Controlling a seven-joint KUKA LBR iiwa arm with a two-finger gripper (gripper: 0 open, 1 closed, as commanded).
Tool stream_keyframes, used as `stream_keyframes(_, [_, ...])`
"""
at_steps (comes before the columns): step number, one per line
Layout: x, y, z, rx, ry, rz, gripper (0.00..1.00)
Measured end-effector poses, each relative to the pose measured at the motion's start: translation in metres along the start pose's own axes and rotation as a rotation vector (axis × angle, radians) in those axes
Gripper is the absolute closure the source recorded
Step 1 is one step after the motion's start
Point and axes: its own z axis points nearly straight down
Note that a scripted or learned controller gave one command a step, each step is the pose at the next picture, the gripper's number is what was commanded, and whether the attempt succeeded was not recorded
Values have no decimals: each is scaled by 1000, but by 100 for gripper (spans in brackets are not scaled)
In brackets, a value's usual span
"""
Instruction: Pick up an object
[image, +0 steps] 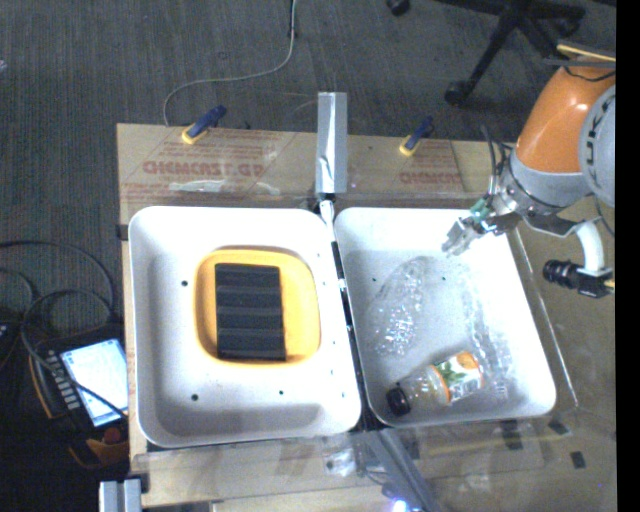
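Dark carpet surrounds the bench (240, 165) with two bins. From above, the left bin (160, 300) holds a yellow tray (205, 310) at its centre. The right bin (530, 370) holds a bottle (445, 382) at six o'clock, lying flat beside crumpled plastic (405, 305). The gripper (470, 228) hovers at one o'clock, seemingly poised to descend; whether it is clenched or released, I cannot tell.
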Motion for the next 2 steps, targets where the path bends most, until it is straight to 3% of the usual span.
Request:
stream_keyframes(1, [0, 0, -9, 2, -3, -1, 100])
stream_keyframes(2, [0, 0, -9, 2, -4, -1, 0])
